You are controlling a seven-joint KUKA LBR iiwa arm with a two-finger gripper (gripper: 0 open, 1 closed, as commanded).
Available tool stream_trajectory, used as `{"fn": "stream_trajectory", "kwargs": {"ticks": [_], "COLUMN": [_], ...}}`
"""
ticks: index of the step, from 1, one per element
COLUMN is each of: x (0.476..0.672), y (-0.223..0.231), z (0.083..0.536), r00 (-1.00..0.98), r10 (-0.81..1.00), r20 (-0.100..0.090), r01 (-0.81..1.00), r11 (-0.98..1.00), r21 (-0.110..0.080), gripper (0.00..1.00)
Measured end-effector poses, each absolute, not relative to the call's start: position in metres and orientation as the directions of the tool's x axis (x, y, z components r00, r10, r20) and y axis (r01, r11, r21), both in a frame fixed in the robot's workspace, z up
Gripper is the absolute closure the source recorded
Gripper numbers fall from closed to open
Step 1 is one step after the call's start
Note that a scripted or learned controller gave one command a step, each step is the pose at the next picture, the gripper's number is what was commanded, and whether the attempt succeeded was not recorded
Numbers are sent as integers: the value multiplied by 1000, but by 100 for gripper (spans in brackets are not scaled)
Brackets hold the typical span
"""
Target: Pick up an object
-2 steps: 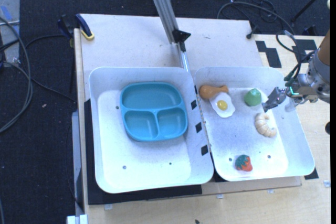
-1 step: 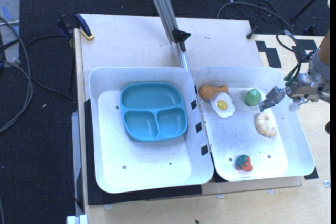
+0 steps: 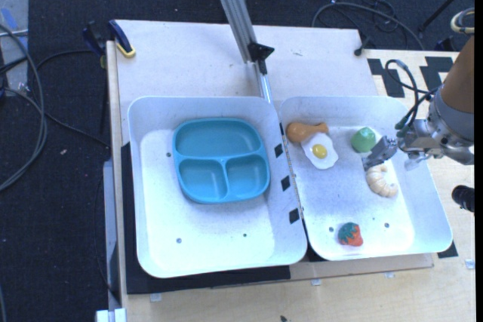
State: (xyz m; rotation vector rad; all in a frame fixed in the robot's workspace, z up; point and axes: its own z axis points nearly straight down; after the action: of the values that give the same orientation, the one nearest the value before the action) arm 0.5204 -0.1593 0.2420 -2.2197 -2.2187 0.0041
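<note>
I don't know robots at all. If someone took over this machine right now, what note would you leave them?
Hand: low over the right bin, between the green ball and the croissant. I can't tell whether it is open or shut, and see nothing in it.
Right bin also holds a fried egg, a drumstick and a strawberry.
Left bin: a blue divided plate.
Done: nothing lifted.
Left: grasp one item and raise it.
</note>
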Motion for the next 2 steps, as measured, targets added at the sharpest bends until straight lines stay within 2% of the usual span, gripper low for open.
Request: {"fn": "stream_trajectory", "kwargs": {"ticks": [1,2], "x": [511,514], "y": [-157,-156], "z": [183,139], "r00": [1,1], "r10": [1000,1000], "r20": [2,1], "r01": [1000,1000], "r11": [-1,-1], "r21": [-6,-4], "gripper": [0,0]}}
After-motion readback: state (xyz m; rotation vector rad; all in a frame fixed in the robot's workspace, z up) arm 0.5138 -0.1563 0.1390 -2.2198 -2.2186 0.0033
